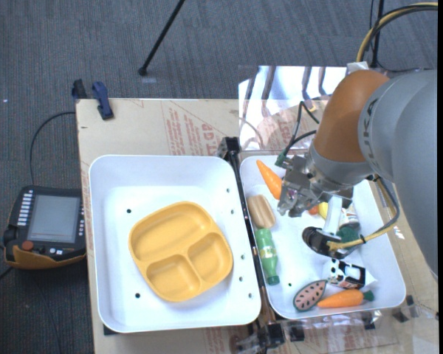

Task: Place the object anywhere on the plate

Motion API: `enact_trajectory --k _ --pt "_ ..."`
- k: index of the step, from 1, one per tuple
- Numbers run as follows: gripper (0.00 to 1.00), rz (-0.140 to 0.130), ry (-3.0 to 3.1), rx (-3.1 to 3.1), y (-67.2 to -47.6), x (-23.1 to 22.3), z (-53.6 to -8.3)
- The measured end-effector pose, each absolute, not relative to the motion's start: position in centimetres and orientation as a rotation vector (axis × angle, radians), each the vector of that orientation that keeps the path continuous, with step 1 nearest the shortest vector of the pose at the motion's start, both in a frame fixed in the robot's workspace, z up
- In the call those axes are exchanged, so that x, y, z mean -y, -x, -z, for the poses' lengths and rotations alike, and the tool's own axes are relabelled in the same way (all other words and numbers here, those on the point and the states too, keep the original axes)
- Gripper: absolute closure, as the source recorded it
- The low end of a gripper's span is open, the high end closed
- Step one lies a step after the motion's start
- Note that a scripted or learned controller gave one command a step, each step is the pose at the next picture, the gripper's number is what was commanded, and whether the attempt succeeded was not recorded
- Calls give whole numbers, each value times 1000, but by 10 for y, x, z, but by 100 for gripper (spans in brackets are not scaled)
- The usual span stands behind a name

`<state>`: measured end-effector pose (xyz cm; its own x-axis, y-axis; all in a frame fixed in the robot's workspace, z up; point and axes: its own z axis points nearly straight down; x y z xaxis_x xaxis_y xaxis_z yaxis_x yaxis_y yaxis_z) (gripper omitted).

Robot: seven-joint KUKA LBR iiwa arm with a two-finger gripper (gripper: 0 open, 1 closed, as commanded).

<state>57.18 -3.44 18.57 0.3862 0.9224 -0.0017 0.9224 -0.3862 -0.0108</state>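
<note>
A yellow plate [179, 251] with three compartments lies in the left bin [111, 198], and nothing rests on it. My gripper [289, 200] hangs low over the right bin [387, 271], near that bin's left side. It is just right of an orange carrot [269, 177] and a tan bun [262, 212]. Nothing shows between its fingers. A green bottle [266, 253] lies below the bun, along the bin's left wall.
At the right bin's front lie a watermelon slice [308, 296], a second carrot [342, 299] with a green top, and a black-and-white toy [345, 273]. A small yellow piece [323, 209] sits right of the gripper. A pendant [50, 223] rests left of the bench.
</note>
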Motion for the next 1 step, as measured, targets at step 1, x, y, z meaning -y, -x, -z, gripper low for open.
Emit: enact_trajectory --k 1 --pt "0 -11 2609 1736 -572 34 -186"
